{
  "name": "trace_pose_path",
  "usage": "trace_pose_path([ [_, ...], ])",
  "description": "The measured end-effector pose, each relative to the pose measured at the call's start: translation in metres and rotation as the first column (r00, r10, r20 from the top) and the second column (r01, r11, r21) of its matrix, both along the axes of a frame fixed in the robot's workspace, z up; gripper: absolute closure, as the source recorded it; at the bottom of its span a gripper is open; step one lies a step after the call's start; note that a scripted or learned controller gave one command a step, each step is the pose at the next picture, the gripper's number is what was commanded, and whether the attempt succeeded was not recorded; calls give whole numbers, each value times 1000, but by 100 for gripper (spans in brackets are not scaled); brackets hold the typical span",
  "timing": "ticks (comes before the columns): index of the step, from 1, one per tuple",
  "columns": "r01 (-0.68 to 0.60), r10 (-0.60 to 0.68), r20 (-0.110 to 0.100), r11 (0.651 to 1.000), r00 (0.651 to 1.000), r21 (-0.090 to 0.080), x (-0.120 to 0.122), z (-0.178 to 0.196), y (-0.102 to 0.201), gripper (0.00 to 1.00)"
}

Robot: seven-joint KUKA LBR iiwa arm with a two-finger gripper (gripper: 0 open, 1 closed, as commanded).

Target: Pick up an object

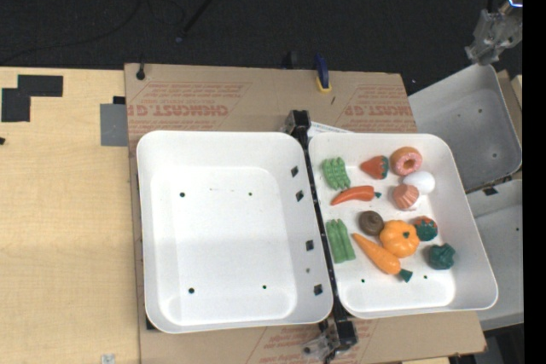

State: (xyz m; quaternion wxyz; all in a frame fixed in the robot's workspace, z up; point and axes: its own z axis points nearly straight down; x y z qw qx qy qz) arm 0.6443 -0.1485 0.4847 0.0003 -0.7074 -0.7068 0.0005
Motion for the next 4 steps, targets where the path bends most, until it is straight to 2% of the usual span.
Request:
trace_pose_path([
  [1, 2, -2, -6, 1000, 1000, 0, -1, -40, -38, 100],
  [3, -3, 3, 0, 1000, 1000, 0, 0, 0, -39, 100],
  [4, 0, 0, -5, 1000, 1000, 0, 0, -31, -65, 100],
])
